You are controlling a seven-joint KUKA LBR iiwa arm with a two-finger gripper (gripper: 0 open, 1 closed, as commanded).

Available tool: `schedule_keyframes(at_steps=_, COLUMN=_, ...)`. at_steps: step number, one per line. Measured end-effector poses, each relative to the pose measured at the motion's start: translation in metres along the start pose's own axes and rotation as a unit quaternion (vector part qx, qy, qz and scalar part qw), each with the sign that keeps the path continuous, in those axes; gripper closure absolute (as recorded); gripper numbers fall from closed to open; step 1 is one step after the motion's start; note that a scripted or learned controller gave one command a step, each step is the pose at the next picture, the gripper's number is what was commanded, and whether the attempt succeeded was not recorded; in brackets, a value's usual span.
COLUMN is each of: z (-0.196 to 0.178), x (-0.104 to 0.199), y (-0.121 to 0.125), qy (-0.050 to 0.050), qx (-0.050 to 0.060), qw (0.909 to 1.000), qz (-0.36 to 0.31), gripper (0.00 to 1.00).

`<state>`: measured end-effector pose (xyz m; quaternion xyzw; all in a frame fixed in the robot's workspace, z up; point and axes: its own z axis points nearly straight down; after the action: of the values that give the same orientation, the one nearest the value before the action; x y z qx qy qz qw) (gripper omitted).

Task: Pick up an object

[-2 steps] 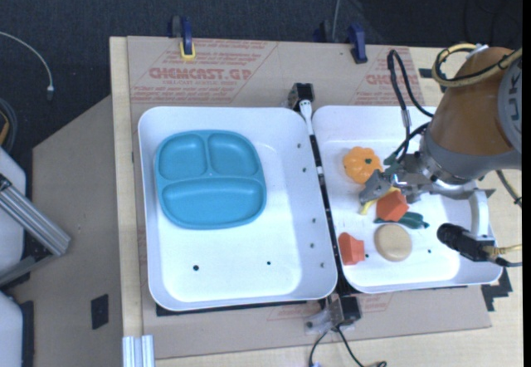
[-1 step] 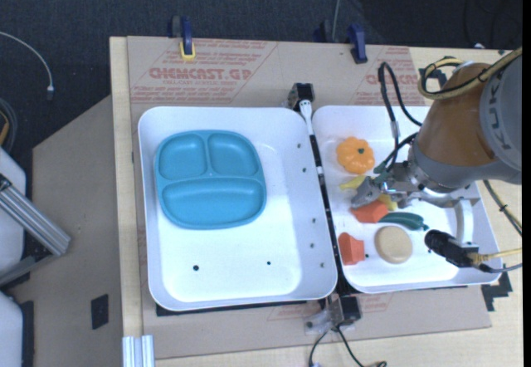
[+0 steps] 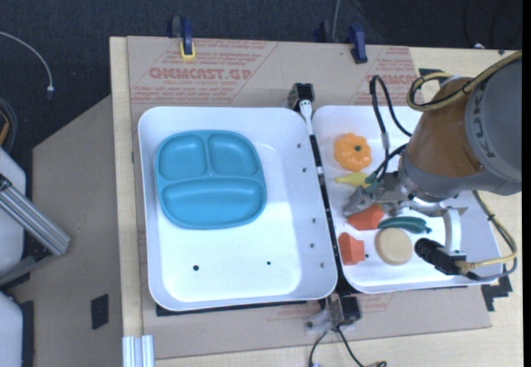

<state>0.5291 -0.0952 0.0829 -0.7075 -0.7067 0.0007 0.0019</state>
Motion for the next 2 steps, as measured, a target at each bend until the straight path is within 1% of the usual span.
schedule_keyframes(at_steps=1, z=-0.012, x=0.000, y=0.001, qy=-0.001, qx=-0.002, qw=1.0000, qz=0.000, gripper=1.00)
schedule_keyframes(at_steps=2, z=-0.067, x=0.002, y=-0.008, qy=-0.002, qx=-0.005, qw=1.0000, qz=-0.001, gripper=1.00)
